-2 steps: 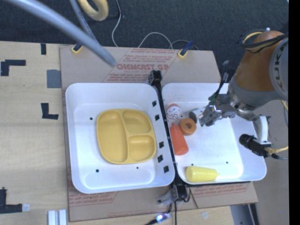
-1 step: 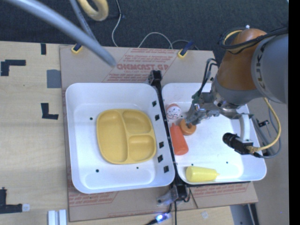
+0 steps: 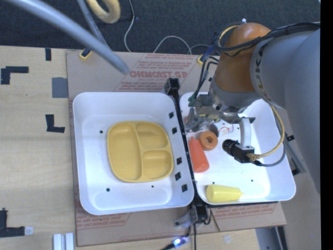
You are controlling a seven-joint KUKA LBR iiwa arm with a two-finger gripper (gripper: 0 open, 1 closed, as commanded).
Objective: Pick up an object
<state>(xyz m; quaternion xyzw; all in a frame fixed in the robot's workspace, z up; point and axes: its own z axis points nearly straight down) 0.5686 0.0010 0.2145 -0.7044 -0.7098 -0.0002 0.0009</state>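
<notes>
The grey arm [image 3: 281, 61] is reaching in from three o'clock and hanging over the right bin [image 3: 270, 189], its orange band bulking over the bin's twelve o'clock edge. The left bin [image 3: 88, 155] is holding a yellow divided tray [image 3: 139, 151], well apart from the work. Below the wrist the gripper [image 3: 200, 120] is hovering at the right bin's ten o'clock corner; whether it is parted or closed I cannot tell, since the wrist body is hiding it. An orange block [image 3: 197, 155] is lying just at six o'clock of it, against the shared wall, with a small orange ring [image 3: 208, 140] touching its upper end and a yellow piece [image 3: 222, 193] near six o'clock. To grasp well, I judge the gripper should be centring on one object, straddling the block's narrow width clear of the wall.
</notes>
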